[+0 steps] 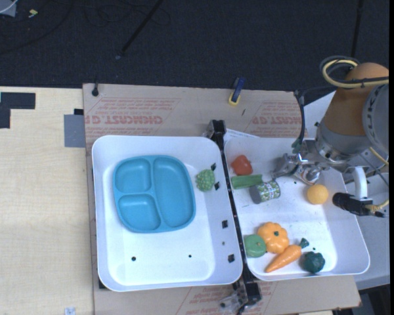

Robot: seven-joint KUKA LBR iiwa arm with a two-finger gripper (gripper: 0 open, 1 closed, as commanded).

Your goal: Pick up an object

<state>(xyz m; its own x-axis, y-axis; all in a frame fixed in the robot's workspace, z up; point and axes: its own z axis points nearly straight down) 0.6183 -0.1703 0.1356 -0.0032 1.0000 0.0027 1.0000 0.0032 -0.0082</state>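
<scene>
My gripper (297,168) hangs over the upper middle of the right bin (352,236), below the arm's orange band. Just left of it lie a small patterned can (268,191) and a green stick-shaped piece (246,181). A red piece (241,165) sits further left. A yellow ball (317,193) rests just below and to the right of the gripper. An orange pumpkin (274,236), a green round piece (254,245), a carrot (284,257) and a dark green piece (312,262) cluster at the bin's front. I see nothing held in the gripper.
The left bin (105,241) holds a blue divided plate (153,193), with a broccoli floret (205,180) at its right wall. A black divider (224,195) runs between the bins. A blue-and-yellow clamp (236,90) sits on the cardboard at the back.
</scene>
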